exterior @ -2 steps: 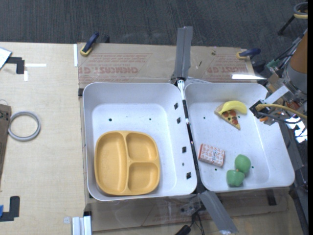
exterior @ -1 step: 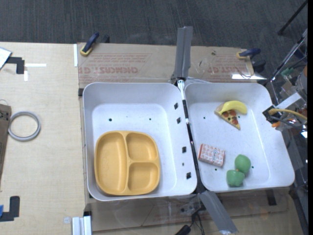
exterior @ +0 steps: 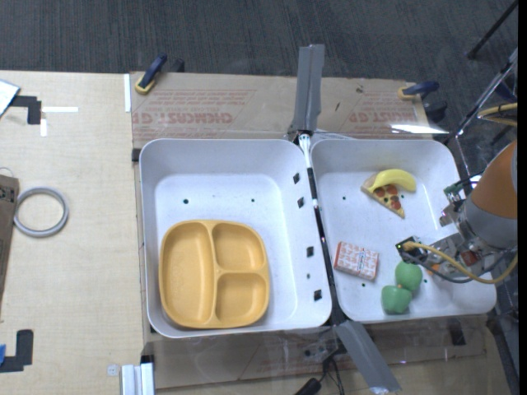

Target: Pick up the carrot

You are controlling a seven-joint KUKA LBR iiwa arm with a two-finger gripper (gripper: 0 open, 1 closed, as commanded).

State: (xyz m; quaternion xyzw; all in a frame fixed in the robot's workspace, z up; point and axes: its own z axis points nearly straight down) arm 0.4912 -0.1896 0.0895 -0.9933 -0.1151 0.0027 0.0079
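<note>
White plastic bins, two of them side by side on a sheet of cardboard (exterior: 214, 113), so a pretty standard setup. The left bin (exterior: 156, 171) has a yellow divided plate (exterior: 216, 271) sitting flat in its near half, three compartments, one long and two smaller.

The right bin (exterior: 346, 159) is where all the stuff is. A yellow banana (exterior: 394, 177) lies toward the far side with a pizza slice (exterior: 389, 196) tucked right against its underside, the two touching. Closer to the front there's a small pink-and-white box (exterior: 356, 260) lying flat near the bin's left wall. Just to its right is a green lumpy thing (exterior: 397, 299) with two rounded lobes. It looks like a toy pepper, but I wouldn't swear to it.

The arm (exterior: 502, 196) comes in from the right, grey with the orange band. Its gripper (exterior: 451, 252) hangs low over the near right part of the right bin, close beside the green thing's upper lobe. Honestly, I can't tell whether the gripper is apart or together from this angle; it's small and cluttered down there. As for the carrot, I can't tell where it is, and I can't pick it out among the things in that bin.

Off on the bench to the left there's a grey roll of tape (exterior: 39, 211), well apart from both bins.
</note>
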